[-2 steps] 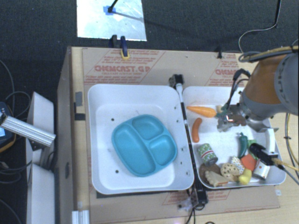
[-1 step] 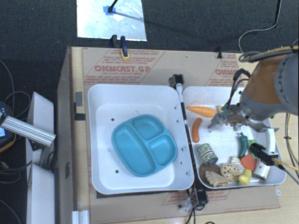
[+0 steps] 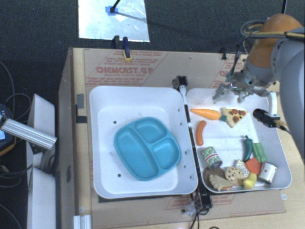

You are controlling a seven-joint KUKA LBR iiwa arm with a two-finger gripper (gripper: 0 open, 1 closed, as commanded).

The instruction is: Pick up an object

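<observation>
1. Hovering over the far end of the right bin [image 3: 284, 162], the hand [image 3: 231, 91] sits just beyond the toy carrot [image 3: 206, 113] and the pizza slice [image 3: 234, 116]; nothing is visibly in its grip, and I cannot tell how far apart it stands.
2. Pickable things all lie in the right bin: carrot and pizza slice nearest the hand, an orange sausage [image 3: 200, 132] near the divider, a small can [image 3: 210, 157] below it, a green pepper [image 3: 247, 148] and a heap of cookies and bits at the near corner.
3. Best bet, I'd say: go for the carrot or the pizza slice, since they are closest and lie fairly apart from the clutter.
4. Come straight down, centre across the carrot's narrow width, not along its length; it touches the pizza slice at one end, so a skewed drop could nudge both.
5. The near-corner heap looks risky, things touching each other.
6. The left bin [image 3: 105, 104] holds a blue divided plate [image 3: 147, 148].
7. Both bins rest on a counter [image 3: 143, 66] of printed cardboard, a clamp at its far edge.
8. Dark carpet around, a shiny sheet [image 3: 113, 12] on the floor beyond, cables at left.
</observation>
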